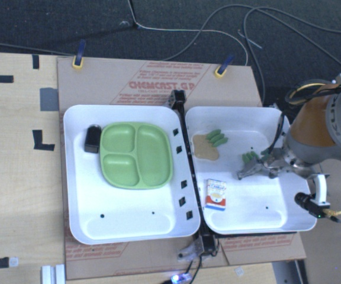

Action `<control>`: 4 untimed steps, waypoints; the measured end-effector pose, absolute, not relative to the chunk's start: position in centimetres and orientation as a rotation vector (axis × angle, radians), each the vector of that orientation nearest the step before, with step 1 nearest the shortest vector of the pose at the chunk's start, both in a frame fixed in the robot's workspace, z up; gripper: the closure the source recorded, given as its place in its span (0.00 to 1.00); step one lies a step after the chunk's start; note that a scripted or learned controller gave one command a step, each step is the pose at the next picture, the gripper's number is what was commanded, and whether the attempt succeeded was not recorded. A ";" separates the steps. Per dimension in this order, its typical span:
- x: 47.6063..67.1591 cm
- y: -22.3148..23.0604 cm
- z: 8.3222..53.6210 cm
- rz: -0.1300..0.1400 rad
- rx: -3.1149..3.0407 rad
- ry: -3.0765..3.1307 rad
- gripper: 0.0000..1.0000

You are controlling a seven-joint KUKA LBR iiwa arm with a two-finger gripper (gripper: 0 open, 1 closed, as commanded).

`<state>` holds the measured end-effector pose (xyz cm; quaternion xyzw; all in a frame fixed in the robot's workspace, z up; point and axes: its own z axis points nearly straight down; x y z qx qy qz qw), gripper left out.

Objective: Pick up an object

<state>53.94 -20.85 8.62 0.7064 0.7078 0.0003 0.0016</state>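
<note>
The right bin [248,213] holds a tan flat piece [205,149] with green pods [216,138] at its upper edge. It also holds a small white card box with red and blue print [216,194] and a small green thing [250,157]. My gripper [243,173] reaches in from the right and sits low over the bin floor, just below the small green thing and to the right of the card box. Nothing shows clearly in its grasp.
The left bin [123,229] holds a green divided plate [137,155] and a small black block [92,139] to its left. A black divider [185,158] runs between the bins. The grey arm with its orange band [312,129] hangs over the right bin's right rim.
</note>
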 end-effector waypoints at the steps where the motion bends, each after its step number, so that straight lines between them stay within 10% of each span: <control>1: 54.0 -20.9 9.7 0.000 2.214 2.217 1.00; 4: 54.1 -20.7 27.6 0.003 2.216 2.220 1.00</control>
